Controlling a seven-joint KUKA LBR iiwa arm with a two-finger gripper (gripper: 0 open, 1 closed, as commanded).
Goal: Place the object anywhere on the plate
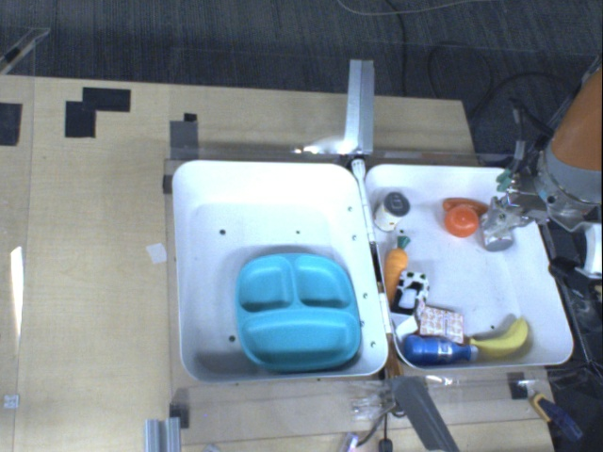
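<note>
I note the claw just right of the orange object; grip state indeterminate; blue plate far left.

Grey arm, orange band, metallic wrist

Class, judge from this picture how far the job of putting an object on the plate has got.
Nothing looks done: the blue plate in the left bin carries no object. The gripper hangs in the right bin beside the orange toy. Grasping, carrying and placing remain.
</note>
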